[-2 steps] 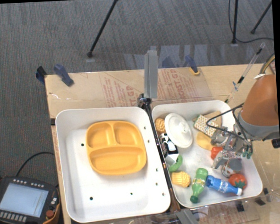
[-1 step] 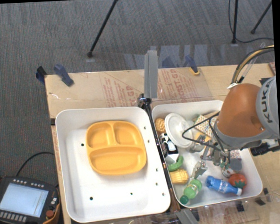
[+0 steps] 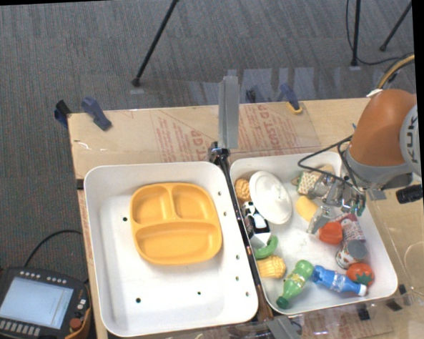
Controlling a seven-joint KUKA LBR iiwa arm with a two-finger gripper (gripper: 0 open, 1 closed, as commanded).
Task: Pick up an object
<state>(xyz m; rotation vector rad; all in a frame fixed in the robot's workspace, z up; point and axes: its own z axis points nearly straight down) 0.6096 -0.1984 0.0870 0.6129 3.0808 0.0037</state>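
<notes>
Two white bins [image 3: 100, 208], one yellow tray [image 3: 176, 223], two toy bottles [image 3: 293, 285]; pincer [image 3: 329, 212] state unclear.

Arm [image 3: 385, 137] at right of frame: rounded orange band over grey wrist collar, thin black cables looping toward metallic grey gripper [image 3: 334, 206].

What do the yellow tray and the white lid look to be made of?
Yellow tray: probably moulded plastic, matte, uniform colour with soft rounded dividers. White lid: likely glossy plastic or ceramic, smooth with a slight sheen; the look leaves it open.
</notes>
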